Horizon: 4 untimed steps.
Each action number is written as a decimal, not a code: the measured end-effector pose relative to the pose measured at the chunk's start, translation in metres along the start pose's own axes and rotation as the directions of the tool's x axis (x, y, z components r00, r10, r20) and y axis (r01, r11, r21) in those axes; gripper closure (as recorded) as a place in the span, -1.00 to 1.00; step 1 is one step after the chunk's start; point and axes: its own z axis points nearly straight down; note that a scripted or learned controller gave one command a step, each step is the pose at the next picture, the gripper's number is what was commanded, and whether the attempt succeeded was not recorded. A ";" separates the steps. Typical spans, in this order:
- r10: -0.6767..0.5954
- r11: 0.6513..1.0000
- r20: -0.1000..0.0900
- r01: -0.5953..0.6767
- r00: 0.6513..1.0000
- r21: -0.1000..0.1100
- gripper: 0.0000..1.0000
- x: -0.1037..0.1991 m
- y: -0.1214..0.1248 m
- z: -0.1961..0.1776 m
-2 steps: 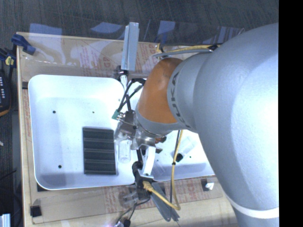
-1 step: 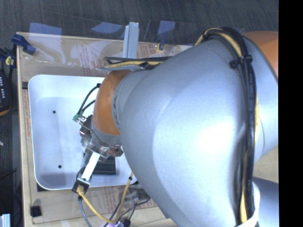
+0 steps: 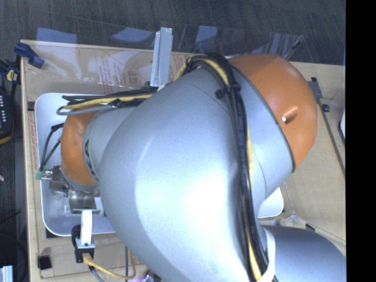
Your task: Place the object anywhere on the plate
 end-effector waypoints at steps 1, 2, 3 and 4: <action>-0.293 0.956 0.002 0.293 0.956 0.000 1.00 -0.044 0.007 -0.128; -0.298 0.954 0.002 0.298 0.954 0.004 1.00 -0.046 0.060 -0.117; -0.126 0.992 0.003 0.126 0.992 0.003 1.00 -0.060 0.122 -0.087; 0.331 0.944 0.003 -0.331 0.944 0.001 1.00 -0.018 0.139 -0.101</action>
